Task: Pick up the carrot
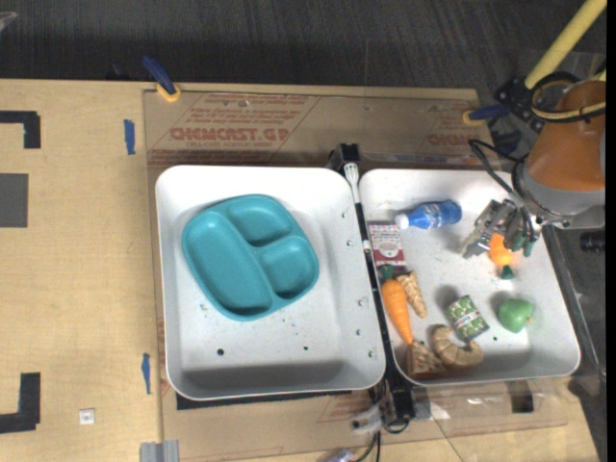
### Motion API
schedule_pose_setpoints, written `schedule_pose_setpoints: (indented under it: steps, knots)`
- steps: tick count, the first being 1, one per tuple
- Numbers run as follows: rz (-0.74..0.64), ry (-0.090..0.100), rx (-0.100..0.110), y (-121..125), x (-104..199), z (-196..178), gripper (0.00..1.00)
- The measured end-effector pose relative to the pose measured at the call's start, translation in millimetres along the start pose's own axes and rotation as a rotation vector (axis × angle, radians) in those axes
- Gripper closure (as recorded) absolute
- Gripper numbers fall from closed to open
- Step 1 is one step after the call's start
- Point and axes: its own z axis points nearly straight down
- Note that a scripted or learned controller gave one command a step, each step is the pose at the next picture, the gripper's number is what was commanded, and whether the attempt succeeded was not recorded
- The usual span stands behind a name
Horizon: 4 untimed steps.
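Since the carrot (396, 309) is not at the hand (500, 229), the next move is a traverse, not a lift.

Nearest row, right bin (553, 340):
- brown lumpy item (448, 349) at the near edge, looks soft and irregular
- carrot just beyond it, hard against the bin's left wall. Smooth orange taper, likely plastic. Long axis runs roughly 11 to 5 o'clock, thick end far, tip near
- tan ridged piece (415, 295) touching the carrot's right flank
- small green printed box (467, 317), then a glossy round green fruit (515, 314) near the right wall

Mid row: the hand hangs over the right side of that bin. From it the carrot lies at about 8 o'clock, well apart. A small orange chunk (500, 251) sits right at its tip. Can't tell how far the hand is open, or whether it has that chunk. It doesn't have the carrot.

Far row: clear bottle with blue cap (430, 216) lying on its side, and a red and white packet (385, 242) by the divider.

Left bin (192, 354): teal compartment plate (252, 254), matte, rounded.

Judgement: closing across the short axis means a 2 to 8 o'clock pinch. The wall and the tan piece crowd both flanks, so the thick far end looks like the better target. Risk is catching the tan piece too.
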Motion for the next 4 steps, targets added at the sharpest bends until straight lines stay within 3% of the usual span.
schedule_pose_setpoints:
  steps: [1, 2, 3, 4]
  knots:
    - [0.205, 0.013, 0.003, 65.8, 24.6, -35.7, 1.00]
    - [0.206, 0.015, 0.005, 64.1, 24.6, -34.8, 0.00]
    - [0.012, 0.013, 0.003, 14.1, 5.4, 14.1, 0.00]
    - [0.011, 0.001, -0.002, 16.5, 1.9, -0.4, 1.00]
